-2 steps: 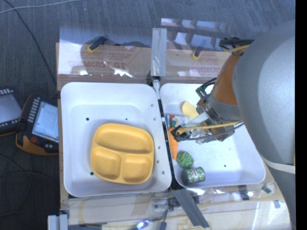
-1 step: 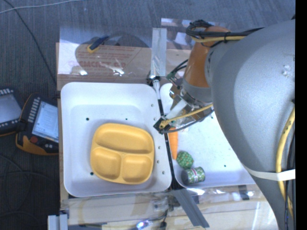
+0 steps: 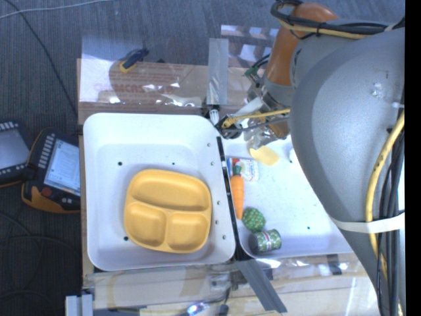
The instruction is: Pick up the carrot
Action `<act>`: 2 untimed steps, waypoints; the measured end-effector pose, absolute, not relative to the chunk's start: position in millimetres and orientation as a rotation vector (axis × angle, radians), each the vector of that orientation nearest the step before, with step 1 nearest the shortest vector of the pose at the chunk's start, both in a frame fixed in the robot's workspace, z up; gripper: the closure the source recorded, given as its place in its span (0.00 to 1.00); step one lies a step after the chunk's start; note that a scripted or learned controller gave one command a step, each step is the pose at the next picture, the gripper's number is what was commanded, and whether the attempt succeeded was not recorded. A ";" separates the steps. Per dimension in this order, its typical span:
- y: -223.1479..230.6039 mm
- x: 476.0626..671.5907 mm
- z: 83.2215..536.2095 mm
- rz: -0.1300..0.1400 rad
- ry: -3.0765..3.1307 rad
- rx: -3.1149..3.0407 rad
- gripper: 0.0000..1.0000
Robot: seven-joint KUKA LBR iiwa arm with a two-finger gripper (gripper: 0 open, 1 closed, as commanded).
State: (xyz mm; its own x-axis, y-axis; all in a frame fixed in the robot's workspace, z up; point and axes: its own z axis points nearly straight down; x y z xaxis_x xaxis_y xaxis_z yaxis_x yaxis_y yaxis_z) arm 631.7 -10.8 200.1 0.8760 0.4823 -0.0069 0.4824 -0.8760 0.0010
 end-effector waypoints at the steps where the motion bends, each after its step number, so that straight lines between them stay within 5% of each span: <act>1: -8.5 655.4 226.8 -0.009 1.056 2.956 1.00; 2: -22.6 661.4 243.8 -0.010 1.563 2.722 1.00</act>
